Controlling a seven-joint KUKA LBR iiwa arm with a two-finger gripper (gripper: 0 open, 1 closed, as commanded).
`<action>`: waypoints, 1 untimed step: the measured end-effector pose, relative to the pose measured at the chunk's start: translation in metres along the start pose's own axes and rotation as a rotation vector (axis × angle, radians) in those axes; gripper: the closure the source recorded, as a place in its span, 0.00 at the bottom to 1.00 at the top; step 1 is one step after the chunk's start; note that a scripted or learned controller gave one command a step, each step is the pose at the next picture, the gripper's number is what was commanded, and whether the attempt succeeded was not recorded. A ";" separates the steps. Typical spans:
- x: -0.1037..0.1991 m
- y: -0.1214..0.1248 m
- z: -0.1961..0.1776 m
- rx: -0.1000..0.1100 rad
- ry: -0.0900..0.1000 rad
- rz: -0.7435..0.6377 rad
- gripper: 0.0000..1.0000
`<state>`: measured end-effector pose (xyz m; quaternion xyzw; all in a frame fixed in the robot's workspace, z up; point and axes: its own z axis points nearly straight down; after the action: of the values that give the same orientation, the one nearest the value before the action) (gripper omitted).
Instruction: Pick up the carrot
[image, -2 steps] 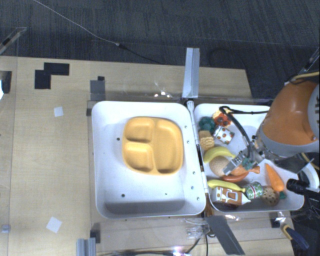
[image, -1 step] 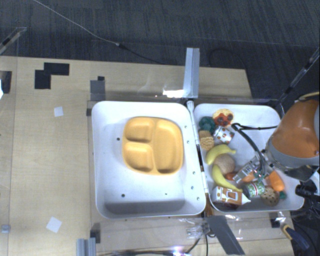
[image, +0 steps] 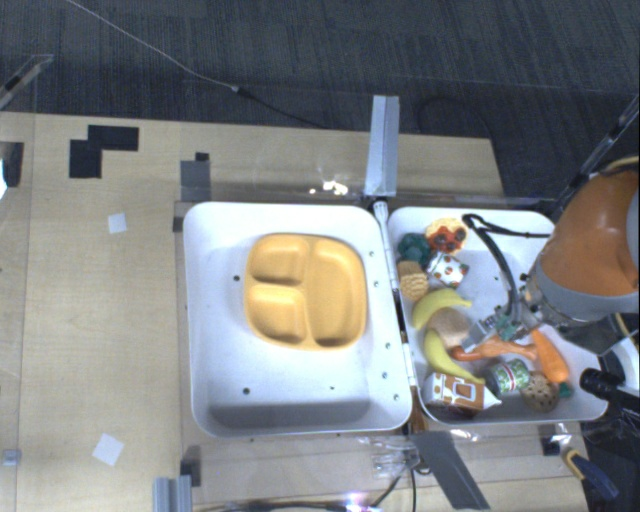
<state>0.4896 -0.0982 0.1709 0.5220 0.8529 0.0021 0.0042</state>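
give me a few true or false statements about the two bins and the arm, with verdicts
1. The yellow divided plate lies in the left bin. True.
2. The carrot lies on the plate. False: it lies in the right bin, near the gripper.
3. Two bananas lie in the right bin. True.
4. The arm reaches over the left bin. False: it is over the right bin.
5. The plate holds a green can. False: the can lies in the right bin.

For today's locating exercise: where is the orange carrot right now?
The tapered orange carrot lies in the right white bin, near its lower right corner, beside the green can.
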 end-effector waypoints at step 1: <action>-0.017 -0.006 0.062 -0.006 -0.008 -0.420 1.00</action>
<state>0.4923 -0.1167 0.1088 0.3325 0.9430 0.0016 0.0094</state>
